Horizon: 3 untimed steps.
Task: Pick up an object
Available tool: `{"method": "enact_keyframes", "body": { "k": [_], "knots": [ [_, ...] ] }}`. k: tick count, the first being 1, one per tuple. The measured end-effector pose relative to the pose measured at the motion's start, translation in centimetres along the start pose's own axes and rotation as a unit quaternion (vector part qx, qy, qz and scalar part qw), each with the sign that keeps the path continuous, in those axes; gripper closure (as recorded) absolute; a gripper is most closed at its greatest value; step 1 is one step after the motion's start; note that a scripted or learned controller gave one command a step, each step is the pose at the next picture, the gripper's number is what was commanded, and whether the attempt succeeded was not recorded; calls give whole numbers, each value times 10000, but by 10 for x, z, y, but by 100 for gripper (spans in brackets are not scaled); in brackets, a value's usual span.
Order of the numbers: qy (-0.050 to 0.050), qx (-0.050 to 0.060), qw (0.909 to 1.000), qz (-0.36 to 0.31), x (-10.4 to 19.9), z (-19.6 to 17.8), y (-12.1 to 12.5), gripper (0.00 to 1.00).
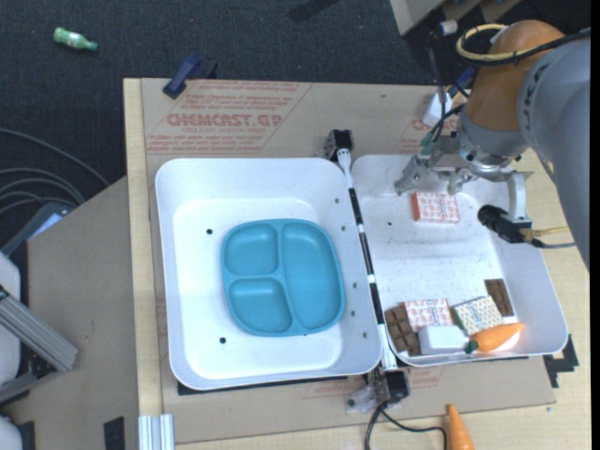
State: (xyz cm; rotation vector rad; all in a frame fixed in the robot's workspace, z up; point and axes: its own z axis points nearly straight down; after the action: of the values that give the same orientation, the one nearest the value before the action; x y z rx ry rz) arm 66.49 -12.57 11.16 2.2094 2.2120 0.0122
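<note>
A small red-and-white patterned packet (436, 207) lies flat at the far end of the right bin (534, 279). My gripper (437, 182) hangs just over the packet's far edge, its grey fingers (411, 177) spread open to either side, with nothing held between them. The grey arm with its orange band (511, 73) comes in from the top right.
At the right bin's near end lie a chocolate bar (398, 328), another patterned packet (427, 309), a white box (441, 338), a yellow-green packet (476, 314), an orange carrot (497, 337) and a brown bar (500, 296). A blue divided plate (281, 277) sits in the left bin (178, 251).
</note>
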Motion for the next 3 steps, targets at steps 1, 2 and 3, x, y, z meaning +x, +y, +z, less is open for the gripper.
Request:
{"method": "enact_keyframes", "body": {
  "k": [1,2,3],
  "knots": [
    [20,45,10000,1,-4,22,-4,0],
    [6,13,10000,4,-5,10,-2,100],
    [7,16,10000,4,-5,10,-2,0]
  ]
}}
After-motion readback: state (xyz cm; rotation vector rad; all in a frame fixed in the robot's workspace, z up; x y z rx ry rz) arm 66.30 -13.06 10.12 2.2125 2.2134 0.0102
